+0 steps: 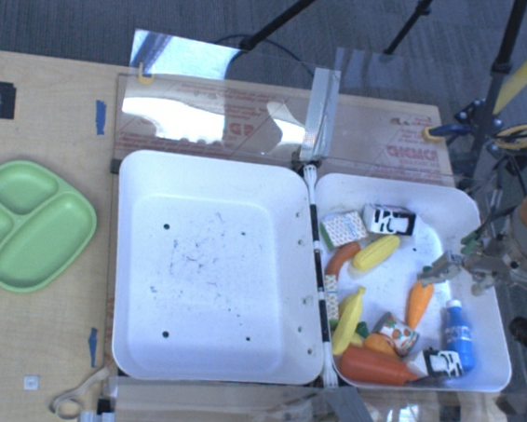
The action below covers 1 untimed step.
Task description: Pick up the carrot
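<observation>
At the far left of the wooden bench (51, 99) lies a pale green plastic plate with three compartments (25, 224). Next comes the left white shallow bin (211, 265), its floor marked with faint scuffs. A clear plastic panel (218, 107) stands behind both bins.

The right white shallow bin (487, 355) touches the left one along their shared edge and holds a crowd of toy items. Near its left wall a small orange-red toy piece (341, 258) lies against a yellow toy corn-like piece (376, 253), with a white checkered packet (343, 228) just above them and a small black-and-white carton (389, 220) beside that. Lower down, a yellow toy banana (348, 319) leans along the divider, and a large red-orange toy pepper shape (376, 365) rests at the bin's front edge.

The small orange toy carrot (418, 304) lies in the middle-right of this bin, pointing roughly up and down. The grey two-finger gripper (447, 268) hovers just above and to the right of the carrot's top end, near it, with nothing visibly between its fingers; whether they are spread or closed cannot be told. A blue plastic bottle (456, 331) lies just right of the carrot, with a black-and-white toy item (444, 364) below it.
</observation>
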Each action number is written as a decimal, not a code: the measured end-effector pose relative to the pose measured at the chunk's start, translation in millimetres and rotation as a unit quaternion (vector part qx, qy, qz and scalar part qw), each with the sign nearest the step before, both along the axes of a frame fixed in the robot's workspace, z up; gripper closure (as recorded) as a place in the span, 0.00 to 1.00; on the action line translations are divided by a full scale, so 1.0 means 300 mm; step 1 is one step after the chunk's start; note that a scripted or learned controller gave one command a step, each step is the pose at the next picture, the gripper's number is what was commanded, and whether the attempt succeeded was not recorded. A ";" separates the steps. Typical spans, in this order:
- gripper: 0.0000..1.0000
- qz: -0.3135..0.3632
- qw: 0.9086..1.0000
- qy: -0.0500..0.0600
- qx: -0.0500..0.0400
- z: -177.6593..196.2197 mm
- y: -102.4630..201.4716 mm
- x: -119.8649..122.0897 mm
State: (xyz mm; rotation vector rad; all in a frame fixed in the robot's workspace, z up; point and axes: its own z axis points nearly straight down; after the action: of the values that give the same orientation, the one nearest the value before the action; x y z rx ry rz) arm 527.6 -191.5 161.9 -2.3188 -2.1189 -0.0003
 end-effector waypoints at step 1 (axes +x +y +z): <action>0.00 -0.032 0.999 -0.001 -0.001 -0.224 0.020 0.000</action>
State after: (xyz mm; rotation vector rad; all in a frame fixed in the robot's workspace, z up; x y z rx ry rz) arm 527.5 -185.5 94.8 -2.3878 -2.0447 -0.0015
